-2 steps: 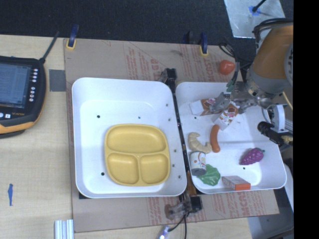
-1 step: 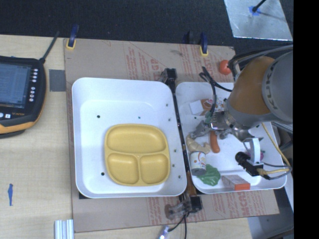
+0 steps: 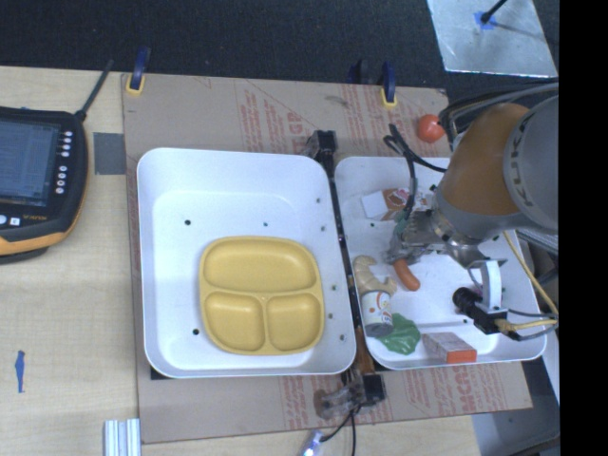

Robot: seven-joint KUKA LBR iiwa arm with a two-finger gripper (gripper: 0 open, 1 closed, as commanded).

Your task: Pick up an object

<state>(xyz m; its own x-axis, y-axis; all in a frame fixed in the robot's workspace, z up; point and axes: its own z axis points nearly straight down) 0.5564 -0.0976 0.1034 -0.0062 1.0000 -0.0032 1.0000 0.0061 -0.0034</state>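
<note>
Gripper low in the right bin, over small clutter.
Hovered gripper (image 3: 410, 245) just above orange sausage-like piece (image 3: 407, 275) in right bin (image 3: 518, 350); grip state impossible to tell. Yellow divided tray (image 3: 261, 294) lay in left bin (image 3: 161, 255).

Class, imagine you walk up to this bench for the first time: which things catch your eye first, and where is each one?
The yellow divided plate stands out most, lying alone in the left bin. Next comes the grey arm with its orange band, reaching in from the right over the right bin, where small items cluster: a sausage, a green toy and a red-ended block.
</note>
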